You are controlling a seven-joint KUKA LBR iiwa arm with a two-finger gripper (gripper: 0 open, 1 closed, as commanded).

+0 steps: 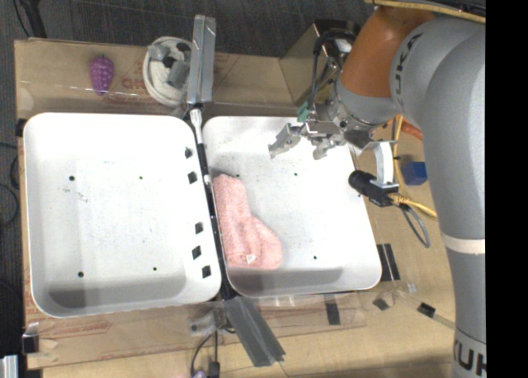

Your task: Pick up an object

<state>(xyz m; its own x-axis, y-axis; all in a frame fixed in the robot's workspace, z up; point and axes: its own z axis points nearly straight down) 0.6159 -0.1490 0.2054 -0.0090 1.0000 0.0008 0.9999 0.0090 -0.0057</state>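
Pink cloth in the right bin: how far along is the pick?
Nothing looks done: the pink cloth lies flat against the right bin's left wall. In hand: the gripper hovers above the bin's far end, holding nothing. Left: reaching the cloth, grasping and lifting.

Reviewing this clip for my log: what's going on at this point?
A grey KUKA arm reaches in from the right, with its gripper hovering over the upper part of the right bin. Its fingers are spread and nothing is between them. A pink cloth lies along that bin's left wall, untouched. A purple object sits on the bench behind the left bin. No pick has happened yet.
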